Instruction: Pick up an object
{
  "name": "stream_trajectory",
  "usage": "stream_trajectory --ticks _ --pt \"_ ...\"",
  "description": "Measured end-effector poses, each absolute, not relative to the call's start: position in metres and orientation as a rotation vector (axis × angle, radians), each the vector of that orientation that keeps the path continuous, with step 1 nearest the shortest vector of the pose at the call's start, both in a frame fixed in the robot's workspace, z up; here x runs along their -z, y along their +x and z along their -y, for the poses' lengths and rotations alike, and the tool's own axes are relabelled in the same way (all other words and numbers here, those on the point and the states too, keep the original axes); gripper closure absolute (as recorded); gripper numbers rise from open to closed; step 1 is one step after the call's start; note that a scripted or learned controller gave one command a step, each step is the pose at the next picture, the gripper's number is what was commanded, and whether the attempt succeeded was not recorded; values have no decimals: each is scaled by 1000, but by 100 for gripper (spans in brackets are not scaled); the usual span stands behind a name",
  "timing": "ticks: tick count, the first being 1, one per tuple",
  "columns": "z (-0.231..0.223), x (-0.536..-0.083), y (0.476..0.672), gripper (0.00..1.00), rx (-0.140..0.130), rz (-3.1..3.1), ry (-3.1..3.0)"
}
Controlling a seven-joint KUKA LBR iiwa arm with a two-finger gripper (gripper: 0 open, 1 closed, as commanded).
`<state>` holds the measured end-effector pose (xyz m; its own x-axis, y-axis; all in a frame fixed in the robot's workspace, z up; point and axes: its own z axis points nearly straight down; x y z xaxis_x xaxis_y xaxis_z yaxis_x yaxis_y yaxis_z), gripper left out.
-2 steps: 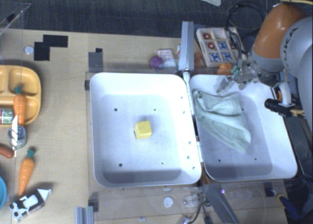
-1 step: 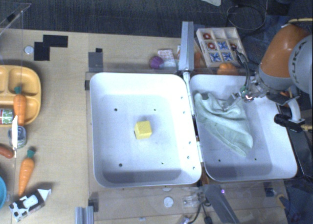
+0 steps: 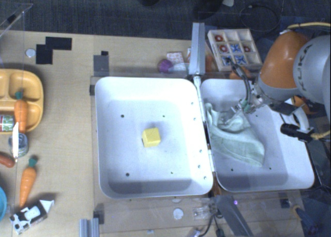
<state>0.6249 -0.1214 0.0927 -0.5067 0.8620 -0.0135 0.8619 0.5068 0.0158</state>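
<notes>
A small yellow block [image 3: 151, 137] lies near the middle of the left bin [image 3: 111, 179]. A pale green cloth [image 3: 239, 145] lies crumpled in the right bin [image 3: 289, 176], spreading from its left wall toward the middle. My gripper [image 3: 242, 108] reaches in from the right, low over the upper part of the cloth. Its tip sits right at a bunched, raised fold [image 3: 231, 121]. The tip is small and dark against the cloth.
The grey arm with its orange band [image 3: 282, 68] covers the right bin's far right corner. A metal divider [image 3: 196, 49] stands behind the bins. A box of small tiles [image 3: 232, 47] and a purple item [image 3: 165, 65] lie behind them. Toy food [image 3: 20, 112] lies far left.
</notes>
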Motion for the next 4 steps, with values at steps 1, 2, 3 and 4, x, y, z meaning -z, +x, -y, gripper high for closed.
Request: stream_trajectory --ticks 1,2,3,4 --pt "93 -93 628 0 -9 -2767 1445" --pt "91 -106 632 100 -19 -2761 1439" --pt "65 -189 660 100 -6 -3034 748" --pt "133 -257 646 100 -7 -2783 1422"
